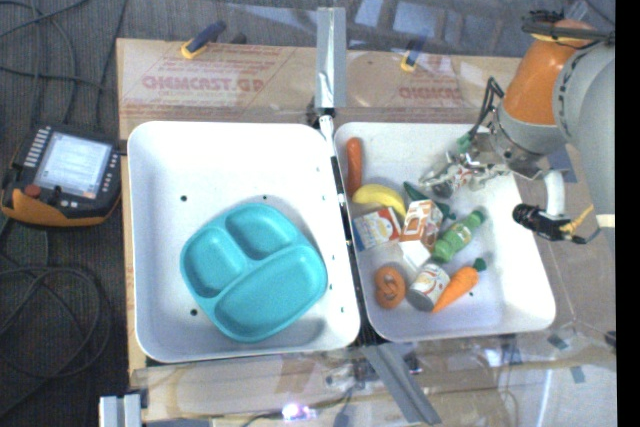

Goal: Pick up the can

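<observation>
The can [429, 284] is small, with a white and red label and a silver top. It lies tilted near the front of the right bin [520, 300], between an orange round toy [390, 285] and a carrot [458, 286]. My gripper [452, 177] hangs over the back right part of that bin, well behind the can and apart from it. It is open, and nothing sits between its fingers.
The right bin also holds a green bottle [460, 235], two small cartons [419, 220], a banana [380, 197] and a red sausage [352, 165]. A teal divided plate [255, 270] lies in the left bin [160, 165]. A tablet [65, 173] sits left of the bench.
</observation>
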`<state>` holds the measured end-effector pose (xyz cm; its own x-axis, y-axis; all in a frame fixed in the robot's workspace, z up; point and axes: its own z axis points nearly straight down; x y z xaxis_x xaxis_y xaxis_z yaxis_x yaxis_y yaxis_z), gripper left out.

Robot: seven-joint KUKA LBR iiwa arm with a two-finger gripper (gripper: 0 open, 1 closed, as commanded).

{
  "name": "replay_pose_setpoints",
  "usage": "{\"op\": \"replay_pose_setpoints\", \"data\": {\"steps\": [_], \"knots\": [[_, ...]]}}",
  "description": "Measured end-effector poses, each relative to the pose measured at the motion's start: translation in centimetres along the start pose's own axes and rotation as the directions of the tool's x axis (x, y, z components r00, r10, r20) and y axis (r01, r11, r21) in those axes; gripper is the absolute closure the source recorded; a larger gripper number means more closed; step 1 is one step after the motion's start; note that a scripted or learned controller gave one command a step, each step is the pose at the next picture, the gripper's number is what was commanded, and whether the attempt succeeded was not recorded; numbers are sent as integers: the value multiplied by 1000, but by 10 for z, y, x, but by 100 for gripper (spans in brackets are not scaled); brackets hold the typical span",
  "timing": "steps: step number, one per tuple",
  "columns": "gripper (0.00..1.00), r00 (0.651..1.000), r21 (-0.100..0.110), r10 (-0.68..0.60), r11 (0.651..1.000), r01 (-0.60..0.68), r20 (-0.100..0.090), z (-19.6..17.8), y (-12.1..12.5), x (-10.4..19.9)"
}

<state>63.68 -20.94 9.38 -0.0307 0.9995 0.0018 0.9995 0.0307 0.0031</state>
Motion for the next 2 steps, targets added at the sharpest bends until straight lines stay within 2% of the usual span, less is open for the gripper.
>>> {"op": "replay_pose_setpoints", "data": {"steps": [1,2], "knots": [[100,1000,1,-2,1000,2,1,-9,1,0],[100,998,6,55,998,-55,3,-108,28,39]]}}
